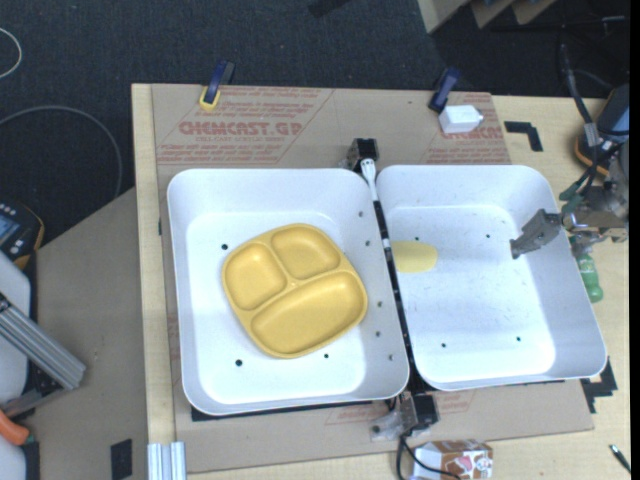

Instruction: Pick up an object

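1. Bench (pixel 300 118): a tan board with red lettering, its front edge at the bottom of the frame nearest the camera. It carries both bins side by side.
2. Left bin (pixel 195 298): shallow, white, in the lower-left centre of the frame. It touches the right bin along a dark centre seam.
3. Right bin (pixel 480 338): shallow, white, in the lower-right centre of the frame.
4. Yellow divided plate (pixel 294 289): three compartments, lying flat in the middle of the left bin, rotated at a slant.
5. Arm (pixel 605 203): enters from the right edge of the frame, at mid-height, above the right rim of the right bin.
6. Gripper (pixel 535 233): extends leftward and slightly downward over the right part of the right bin. Finger state cannot be determined. No object is visible in it.
7. Small pale yellow object (pixel 415 257): lies in the right bin, just beside its left wall, well apart from the gripper. Bare bin floor separates the two.
8. White block (pixel 460 119): on the bench, beyond the right bin, upper right of the frame.
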Robot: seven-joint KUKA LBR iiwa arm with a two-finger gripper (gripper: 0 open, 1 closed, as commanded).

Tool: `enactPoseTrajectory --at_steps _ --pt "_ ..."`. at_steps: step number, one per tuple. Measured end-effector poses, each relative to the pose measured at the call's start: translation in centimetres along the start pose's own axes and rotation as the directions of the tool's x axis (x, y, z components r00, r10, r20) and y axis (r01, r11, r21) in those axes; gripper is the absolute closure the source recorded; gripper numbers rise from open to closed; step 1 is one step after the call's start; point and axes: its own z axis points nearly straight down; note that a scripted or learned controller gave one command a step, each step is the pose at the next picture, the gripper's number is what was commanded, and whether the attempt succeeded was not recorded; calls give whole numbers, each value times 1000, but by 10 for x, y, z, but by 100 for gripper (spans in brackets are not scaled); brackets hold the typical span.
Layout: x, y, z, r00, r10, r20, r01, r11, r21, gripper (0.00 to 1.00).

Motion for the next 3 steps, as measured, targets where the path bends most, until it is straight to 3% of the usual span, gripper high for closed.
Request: enactPoseTrajectory --at_steps 1,2,3 --pt "60 -24 -35 1000 -6 -1 6 1000 -3 0" --pt "193 -18 -42 1000 -16 -5 16 1000 -2 0" --pt "185 -17 -53 1000 -2 0 2 1000 -4 100"
